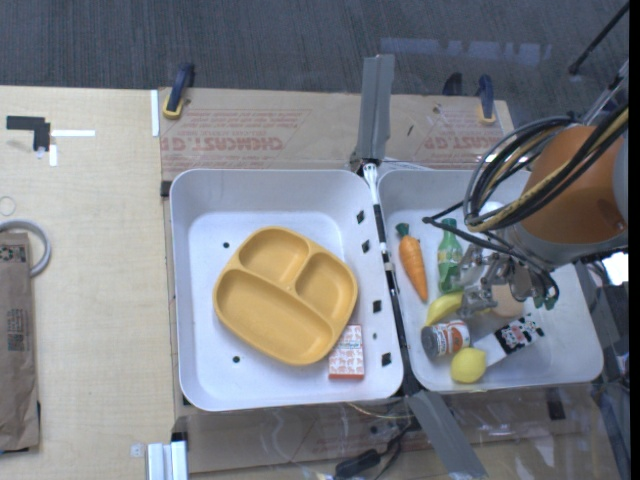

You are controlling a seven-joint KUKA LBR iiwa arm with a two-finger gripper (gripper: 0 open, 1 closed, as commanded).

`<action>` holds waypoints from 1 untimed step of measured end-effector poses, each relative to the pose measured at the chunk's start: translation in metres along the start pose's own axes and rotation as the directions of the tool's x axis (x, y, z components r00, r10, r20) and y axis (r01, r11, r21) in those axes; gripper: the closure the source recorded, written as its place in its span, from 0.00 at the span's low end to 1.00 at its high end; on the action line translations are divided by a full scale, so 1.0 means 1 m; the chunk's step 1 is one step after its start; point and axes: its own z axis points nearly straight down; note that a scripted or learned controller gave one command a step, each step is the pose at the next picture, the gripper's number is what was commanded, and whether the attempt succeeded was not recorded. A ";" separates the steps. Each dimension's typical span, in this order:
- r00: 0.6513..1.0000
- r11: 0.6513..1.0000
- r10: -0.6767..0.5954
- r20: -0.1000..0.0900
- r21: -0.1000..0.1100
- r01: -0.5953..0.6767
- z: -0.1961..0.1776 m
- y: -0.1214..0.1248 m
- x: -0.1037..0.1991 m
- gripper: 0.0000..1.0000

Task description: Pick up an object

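Observation:
My gripper (pixel 484 286) hangs low in the right bin (pixel 580 363), under the grey arm with its orange band (pixel 570 183). It sits just right of a green bottle (pixel 449 251) and over the upper end of a yellow banana (pixel 443 308). An orange carrot (pixel 412 265) lies at the bin's left side. Below the gripper are a small can (pixel 445 339) on its side, a yellow lemon (pixel 468 366) and a small black-and-white packet (pixel 518 336). Whether anything is held is hidden by the wrist and cables.
The left bin (pixel 195 268) holds a yellow divided plate (pixel 286 295) and a small red-and-white box (pixel 347 354) near its front right corner. Black cables (pixel 500 183) loop off the arm above the right bin. A brown bag (pixel 15 328) lies on the bench far left.

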 end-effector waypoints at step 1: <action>0.999 0.999 -0.032 -0.009 -0.002 0.032 -0.089 0.046 -0.006 1.00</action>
